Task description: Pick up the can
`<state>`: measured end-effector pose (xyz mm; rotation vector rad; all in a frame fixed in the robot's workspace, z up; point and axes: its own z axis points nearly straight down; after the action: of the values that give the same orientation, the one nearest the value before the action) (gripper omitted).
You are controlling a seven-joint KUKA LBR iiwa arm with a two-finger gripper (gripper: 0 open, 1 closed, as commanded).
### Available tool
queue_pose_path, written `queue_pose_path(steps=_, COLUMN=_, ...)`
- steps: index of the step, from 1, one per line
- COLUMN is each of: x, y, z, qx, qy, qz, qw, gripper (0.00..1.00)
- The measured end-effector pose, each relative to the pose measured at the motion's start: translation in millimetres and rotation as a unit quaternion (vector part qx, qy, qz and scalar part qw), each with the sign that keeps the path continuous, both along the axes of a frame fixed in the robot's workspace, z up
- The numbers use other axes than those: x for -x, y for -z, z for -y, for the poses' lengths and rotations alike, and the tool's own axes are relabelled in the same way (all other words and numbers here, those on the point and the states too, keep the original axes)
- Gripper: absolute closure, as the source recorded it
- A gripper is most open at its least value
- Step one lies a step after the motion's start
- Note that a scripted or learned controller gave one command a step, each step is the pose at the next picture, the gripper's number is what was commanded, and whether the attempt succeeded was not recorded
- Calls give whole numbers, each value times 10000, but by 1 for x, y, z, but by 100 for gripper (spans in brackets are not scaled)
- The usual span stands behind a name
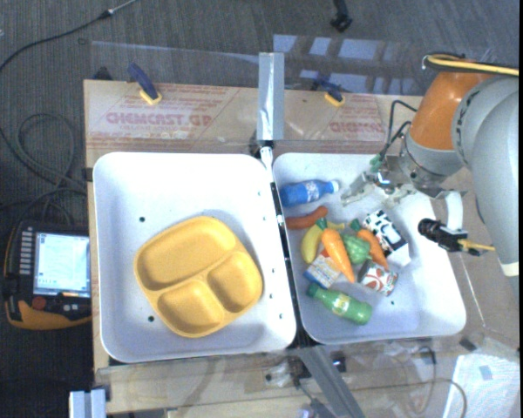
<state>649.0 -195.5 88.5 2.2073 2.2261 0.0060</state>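
Here, can (379, 279) among toy food

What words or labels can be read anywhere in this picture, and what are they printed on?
"CHEMCAST GP", red, faint and seen mirrored: on the board behind the left bin.
More red print on the board behind the right bin: too faint to read.
Labels on the blue bottle, green bottle and packets: too small.
Handheld screen on the floor: blurred.

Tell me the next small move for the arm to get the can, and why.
Probably shift the tool toward the bin's near side and lower over the red-and-white can. It now hangs near the right bin's far edge, away from the can, which lies amid the pile beside the carrot.
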Motion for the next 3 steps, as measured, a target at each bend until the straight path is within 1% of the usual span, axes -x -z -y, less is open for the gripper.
queue_pose_path(steps=1, x=23, y=-4, z=16, qx=-52, qy=159, qz=38, qw=9999, gripper=0)
queue_pose_path(steps=2, x=22, y=-1, z=-13, qx=4, qy=324, qz=15, qw=9995, gripper=0)
queue_pose_path(steps=3, x=21, y=-11, z=-13, qx=4, qy=322, qz=28, qw=9995, gripper=100)
